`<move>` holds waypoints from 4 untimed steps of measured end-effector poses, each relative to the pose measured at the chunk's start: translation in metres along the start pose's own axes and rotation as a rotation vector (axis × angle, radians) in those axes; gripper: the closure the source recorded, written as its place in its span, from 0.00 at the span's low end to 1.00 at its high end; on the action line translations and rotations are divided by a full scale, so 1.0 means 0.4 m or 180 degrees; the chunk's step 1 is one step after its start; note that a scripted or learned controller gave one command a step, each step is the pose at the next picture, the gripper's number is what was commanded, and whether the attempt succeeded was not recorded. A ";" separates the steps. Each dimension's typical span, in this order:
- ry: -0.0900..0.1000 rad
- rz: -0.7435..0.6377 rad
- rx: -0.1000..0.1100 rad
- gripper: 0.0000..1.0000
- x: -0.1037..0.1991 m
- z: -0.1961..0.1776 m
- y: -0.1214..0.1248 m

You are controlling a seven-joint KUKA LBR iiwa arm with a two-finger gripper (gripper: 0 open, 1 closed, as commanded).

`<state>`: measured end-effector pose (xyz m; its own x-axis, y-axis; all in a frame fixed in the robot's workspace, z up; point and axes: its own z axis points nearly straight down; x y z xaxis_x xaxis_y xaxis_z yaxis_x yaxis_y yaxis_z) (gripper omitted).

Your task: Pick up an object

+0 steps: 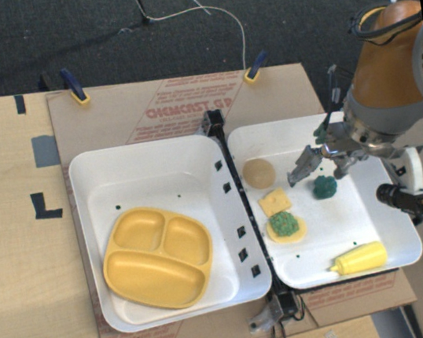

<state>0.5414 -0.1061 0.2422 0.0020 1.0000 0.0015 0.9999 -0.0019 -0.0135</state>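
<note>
Over the right shallow white bin, my two-finger gripper hangs with its fingers spread apart, nothing between them; the small dark-green lump lies just below, near 1 yellow bottle.

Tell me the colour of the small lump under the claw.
Dark green: the lump sits in the right bin, shown best in the camera view.

Objects in the right bin: a tan round disc near the divider; a yellow square block just below it; a green clump on a pale disc; a dark green lump; a yellow bottle lying on its side.
</note>
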 end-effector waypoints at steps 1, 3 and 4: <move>-0.0004 -0.0011 -0.0037 0.00 0.001 -0.015 0.006; -0.0002 -0.0009 -0.0021 0.00 0.011 0.265 -0.012; -0.0007 -0.0010 -0.0036 0.00 0.013 0.397 -0.012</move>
<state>0.5346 -0.1007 0.0834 -0.0012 1.0000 -0.0008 1.0000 0.0012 -0.0022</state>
